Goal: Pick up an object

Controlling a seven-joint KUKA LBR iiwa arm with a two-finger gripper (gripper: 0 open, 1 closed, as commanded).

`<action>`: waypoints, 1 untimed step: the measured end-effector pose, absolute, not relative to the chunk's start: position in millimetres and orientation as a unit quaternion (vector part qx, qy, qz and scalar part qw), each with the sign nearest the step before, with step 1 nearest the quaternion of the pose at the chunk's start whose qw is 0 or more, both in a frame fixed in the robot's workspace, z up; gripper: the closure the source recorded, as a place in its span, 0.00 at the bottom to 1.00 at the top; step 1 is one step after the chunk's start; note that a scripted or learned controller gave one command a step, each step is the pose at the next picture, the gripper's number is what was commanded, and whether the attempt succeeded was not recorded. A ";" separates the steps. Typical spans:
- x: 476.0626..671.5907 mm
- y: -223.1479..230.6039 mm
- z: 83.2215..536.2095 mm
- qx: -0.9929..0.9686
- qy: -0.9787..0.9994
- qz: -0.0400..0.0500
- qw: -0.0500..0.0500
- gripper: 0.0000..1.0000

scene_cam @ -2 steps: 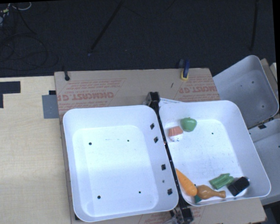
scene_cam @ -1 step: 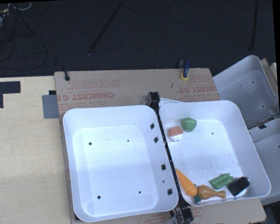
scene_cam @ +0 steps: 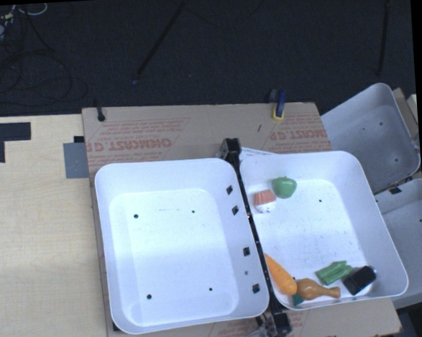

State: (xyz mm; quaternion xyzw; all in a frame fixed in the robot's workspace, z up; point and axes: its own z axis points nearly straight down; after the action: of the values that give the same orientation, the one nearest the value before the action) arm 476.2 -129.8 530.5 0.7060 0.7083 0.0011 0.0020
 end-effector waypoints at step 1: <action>476.2 -136.9 537.8 0.707 0.707 -0.001 0.000 1.00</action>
State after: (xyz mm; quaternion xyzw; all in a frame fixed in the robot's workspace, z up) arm 476.2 -136.9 537.8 0.7073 0.7070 -0.0006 -0.0003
